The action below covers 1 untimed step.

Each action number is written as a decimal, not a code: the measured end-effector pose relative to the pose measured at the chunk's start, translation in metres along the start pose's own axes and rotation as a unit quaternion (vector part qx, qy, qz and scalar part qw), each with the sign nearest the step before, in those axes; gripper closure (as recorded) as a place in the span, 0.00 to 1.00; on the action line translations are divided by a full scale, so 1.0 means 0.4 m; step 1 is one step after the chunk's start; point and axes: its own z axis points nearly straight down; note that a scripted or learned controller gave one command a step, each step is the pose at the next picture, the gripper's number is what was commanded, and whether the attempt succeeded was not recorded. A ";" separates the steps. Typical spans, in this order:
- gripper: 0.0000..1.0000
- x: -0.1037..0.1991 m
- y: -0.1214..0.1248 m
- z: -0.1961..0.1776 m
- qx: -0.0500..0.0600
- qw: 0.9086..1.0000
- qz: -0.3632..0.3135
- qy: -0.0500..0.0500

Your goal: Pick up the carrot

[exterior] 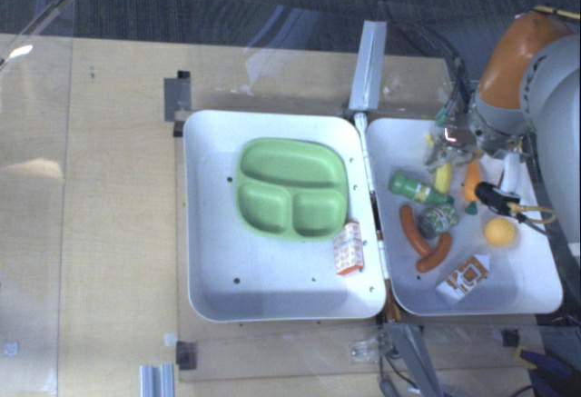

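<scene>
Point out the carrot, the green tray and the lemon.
carrot (471, 180): camera view, middle of its orange body, right bin.
green tray (292, 186): camera view, ridge between its compartments, left bin.
lemon (499, 233): camera view, centre of the yellow fruit, right bin.

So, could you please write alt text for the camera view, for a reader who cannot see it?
A grey and orange robot arm reaches into the right bin, its gripper above a carrot among a green bottle, hot dogs, a lemon and a small carton. The left bin holds a green divided tray and a small packet.
</scene>
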 end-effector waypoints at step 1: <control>1.00 0.053 -0.006 -0.028 0.000 0.995 0.098 0.004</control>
